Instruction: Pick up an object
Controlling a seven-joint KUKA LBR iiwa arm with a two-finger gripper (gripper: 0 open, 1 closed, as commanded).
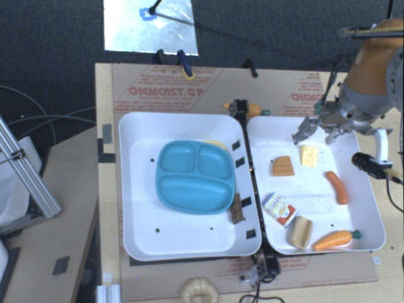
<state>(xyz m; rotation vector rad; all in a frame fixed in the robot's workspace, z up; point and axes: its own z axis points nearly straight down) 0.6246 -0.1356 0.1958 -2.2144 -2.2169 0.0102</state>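
clearly the nearest candidate is the pale yellow cheese slice (309, 156), lying flat in the right bin (372, 213) toward its far side, just below the end effector (320, 130). it looks like a thin, light, rigid toy piece with a smooth face, so i judge it hard to pinch from above; its opposite edges are the place to take hold. the end effector hangs over the far part of that bin with its fingers spread apart and nothing between them.

near the cheese, to its left, lies one orange-brown wedge (283, 166). one sausage (337, 187) lies toward the bin's right side; being rounded and stiff, it seems an easier grip across its middle. nearer the front lie one small printed packet (278, 208), one tan bread roll (300, 231) and one carrot (334, 238), so six loose items in all.

the left bin (136, 232) holds one blue divided plate (194, 176), with one small brown piece (237, 209) at its right edge. both bins rest on the surface (164, 84).
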